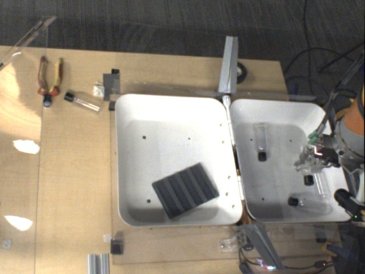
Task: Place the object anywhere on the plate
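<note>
Pincer — grip unreadable — hovers over clear plastic vial; centre squarely before carrying to dark ridged rectangular plate.

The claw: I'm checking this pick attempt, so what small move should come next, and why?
Probably lower the claw a little onto the clear vial just below it in the right bin. The dark ribbed plate lies in the left bin, bearing nothing.
</note>
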Motion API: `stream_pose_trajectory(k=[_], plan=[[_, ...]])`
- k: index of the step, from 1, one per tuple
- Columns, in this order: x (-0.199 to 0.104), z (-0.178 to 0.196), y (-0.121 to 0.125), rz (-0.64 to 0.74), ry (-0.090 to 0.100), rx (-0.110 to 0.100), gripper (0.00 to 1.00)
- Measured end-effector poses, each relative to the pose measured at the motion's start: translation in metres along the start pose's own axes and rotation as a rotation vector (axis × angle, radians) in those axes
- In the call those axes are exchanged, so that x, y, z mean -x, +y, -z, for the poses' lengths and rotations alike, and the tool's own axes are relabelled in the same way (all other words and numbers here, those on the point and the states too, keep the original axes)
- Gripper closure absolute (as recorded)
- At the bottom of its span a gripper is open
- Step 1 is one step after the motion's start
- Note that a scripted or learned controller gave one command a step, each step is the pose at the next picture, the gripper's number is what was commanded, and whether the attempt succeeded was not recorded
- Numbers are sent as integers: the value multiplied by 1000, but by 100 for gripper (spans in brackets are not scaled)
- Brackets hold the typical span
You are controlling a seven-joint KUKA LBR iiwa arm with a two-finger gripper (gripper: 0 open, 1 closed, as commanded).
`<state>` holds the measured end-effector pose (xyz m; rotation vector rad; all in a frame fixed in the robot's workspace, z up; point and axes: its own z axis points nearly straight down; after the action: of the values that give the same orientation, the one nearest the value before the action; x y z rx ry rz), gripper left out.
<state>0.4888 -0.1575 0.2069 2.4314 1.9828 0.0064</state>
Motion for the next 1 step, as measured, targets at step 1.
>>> stream_pose_trajectory(k=[1], plan=[[-74, -25, 86, -176, -1, -4, 100]])
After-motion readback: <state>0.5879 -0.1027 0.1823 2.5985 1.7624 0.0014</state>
